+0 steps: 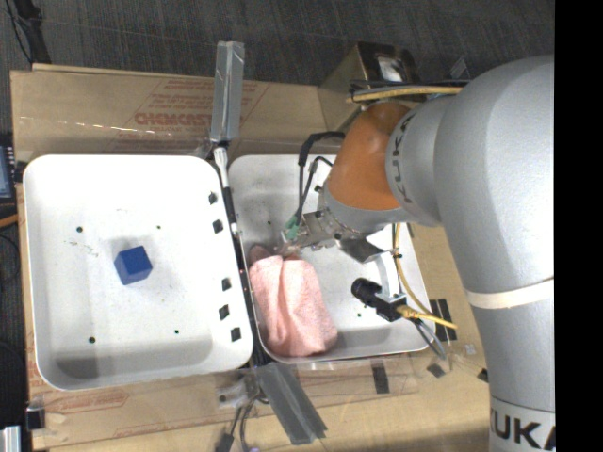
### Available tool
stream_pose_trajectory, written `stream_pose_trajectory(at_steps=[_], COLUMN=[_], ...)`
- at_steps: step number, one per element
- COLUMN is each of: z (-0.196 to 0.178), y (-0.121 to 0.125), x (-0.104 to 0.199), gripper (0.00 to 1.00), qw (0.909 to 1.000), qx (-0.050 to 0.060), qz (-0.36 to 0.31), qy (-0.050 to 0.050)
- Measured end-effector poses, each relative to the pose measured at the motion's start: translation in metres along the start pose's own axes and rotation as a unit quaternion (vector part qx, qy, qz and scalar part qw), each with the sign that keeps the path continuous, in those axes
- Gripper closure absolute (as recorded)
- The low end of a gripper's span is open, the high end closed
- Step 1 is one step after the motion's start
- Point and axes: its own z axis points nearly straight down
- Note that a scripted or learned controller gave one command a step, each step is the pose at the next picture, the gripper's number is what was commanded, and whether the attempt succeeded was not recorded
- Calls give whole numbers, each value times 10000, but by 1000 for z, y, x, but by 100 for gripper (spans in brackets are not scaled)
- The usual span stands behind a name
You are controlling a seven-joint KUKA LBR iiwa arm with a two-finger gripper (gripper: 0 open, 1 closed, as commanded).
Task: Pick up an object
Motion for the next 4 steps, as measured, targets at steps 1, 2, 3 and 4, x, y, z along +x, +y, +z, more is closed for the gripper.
stream_pose_trajectory(at_steps=[1, 2, 3, 4], z=[0, -10, -10, 8], y=[0, 0, 0, -27], x=[0, 0, 0, 3], gripper=[0, 100, 0, 0], qw=[10000, 10000, 10000, 9998], qx=[-1, 9, 8, -30], qz=[-2, -22, -24, -220], qy=[-2, -2, -3, -5])
